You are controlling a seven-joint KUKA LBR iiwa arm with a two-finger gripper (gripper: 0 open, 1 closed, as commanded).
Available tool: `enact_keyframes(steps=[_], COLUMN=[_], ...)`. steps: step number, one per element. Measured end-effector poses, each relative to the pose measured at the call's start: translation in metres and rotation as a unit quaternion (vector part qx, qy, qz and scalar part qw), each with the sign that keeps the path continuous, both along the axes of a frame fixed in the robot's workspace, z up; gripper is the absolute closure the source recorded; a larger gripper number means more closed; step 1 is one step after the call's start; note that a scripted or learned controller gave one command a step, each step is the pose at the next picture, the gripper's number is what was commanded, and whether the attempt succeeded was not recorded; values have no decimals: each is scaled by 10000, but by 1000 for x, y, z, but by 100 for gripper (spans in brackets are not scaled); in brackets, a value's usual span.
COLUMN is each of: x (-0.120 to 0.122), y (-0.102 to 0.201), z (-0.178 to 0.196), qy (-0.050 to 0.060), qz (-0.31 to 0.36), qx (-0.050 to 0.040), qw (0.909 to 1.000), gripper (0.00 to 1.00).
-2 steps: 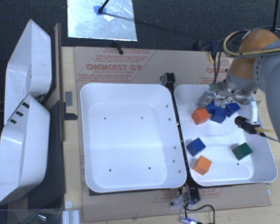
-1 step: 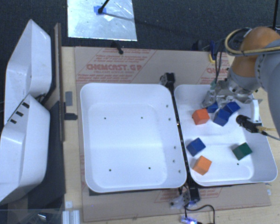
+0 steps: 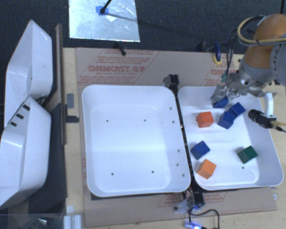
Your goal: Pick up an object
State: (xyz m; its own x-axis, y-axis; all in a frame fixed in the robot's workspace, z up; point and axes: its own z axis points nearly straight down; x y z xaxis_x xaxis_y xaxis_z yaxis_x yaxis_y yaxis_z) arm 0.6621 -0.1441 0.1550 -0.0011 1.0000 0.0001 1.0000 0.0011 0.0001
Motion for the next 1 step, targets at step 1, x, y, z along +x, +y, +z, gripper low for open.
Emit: enact_keyframes(steps=[1], x=[9], y=[-5], z=[53], qy=[-1], qz=[-2], qx=[-2], qw=[10000], gripper=[100])
